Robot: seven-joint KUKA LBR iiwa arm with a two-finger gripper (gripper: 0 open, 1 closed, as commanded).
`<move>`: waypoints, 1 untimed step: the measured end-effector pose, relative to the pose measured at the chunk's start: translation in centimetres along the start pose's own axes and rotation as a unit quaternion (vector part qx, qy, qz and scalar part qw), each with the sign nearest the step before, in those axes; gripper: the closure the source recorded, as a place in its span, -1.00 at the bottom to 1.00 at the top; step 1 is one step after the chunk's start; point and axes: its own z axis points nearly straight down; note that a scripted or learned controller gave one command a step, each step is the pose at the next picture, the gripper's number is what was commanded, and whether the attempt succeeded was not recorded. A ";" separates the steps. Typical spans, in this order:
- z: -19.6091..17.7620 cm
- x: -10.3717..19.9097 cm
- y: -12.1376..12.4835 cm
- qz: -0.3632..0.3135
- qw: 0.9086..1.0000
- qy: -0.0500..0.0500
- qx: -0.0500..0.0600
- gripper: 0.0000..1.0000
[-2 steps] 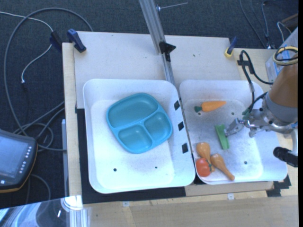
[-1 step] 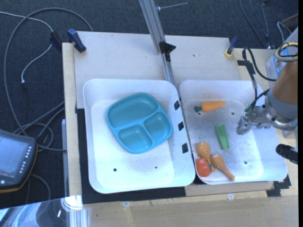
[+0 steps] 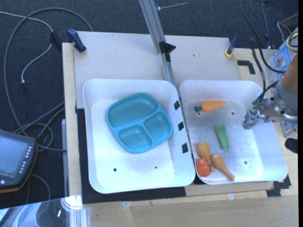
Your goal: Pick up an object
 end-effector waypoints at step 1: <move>-6.4 0.2 0.3 -0.001 1.000 -0.001 -0.001 1.00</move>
